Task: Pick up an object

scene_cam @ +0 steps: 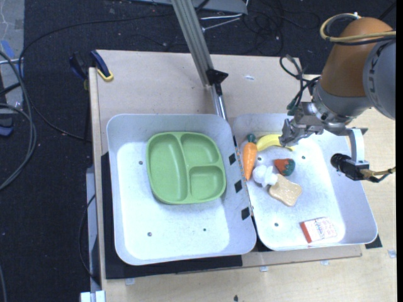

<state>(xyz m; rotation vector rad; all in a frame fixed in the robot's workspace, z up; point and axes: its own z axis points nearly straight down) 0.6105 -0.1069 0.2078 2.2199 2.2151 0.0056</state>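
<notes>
Grey arm (pixel 378 74), orange band, yellow cable

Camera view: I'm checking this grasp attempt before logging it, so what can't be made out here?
- Tool: its tips sit over the banana, too small to tell whether anything is gripped.
- Banana: its right end is hidden under the tool.
- Red-and-white box: its label is too small to read.
- Arm: cut off by the right edge.
</notes>
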